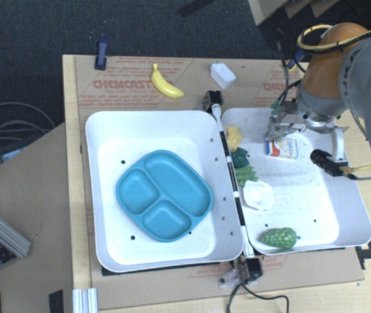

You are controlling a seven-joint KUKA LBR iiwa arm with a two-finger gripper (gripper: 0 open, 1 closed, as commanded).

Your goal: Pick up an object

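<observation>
- The small white carton (pixel 285 149), printed in red and blue, lies flat on the floor of the right bin (pixel 341 237), in its far half and a little left of centre.
- The claw (pixel 280 130) stands directly above the carton's far edge, pointing down at the bin floor. From this slant I cannot tell whether it touches the carton.
- I also cannot tell whether the claw is apart or together, as the wrist housing covers its tip.
- The grey arm (pixel 364 64) reaches in from the right over the bin's far right corner. Its orange band (pixel 325 60) sits just above the wrist, and the wrist is bent downward.
- Along the right bin's left wall lie a yellow piece (pixel 235 136), a dark green toy (pixel 240 158) just below it and a lighter green leafy piece (pixel 246 173). All of them are near the carton but apart from it.
- A crumpled white item (pixel 258 195) rests nearer the front, beside the leafy piece.
- A knobbly green fruit-like toy (pixel 278 238) lies by the front rim, well apart from the claw.
- The left bin (pixel 107 149) holds a blue divided tray (pixel 164 195), set at an angle in its middle.
- Behind the bins, on the desk (pixel 77 240), lie a yellow banana (pixel 164 83), a small white block (pixel 223 75) and a small dark blue object (pixel 101 52).
</observation>
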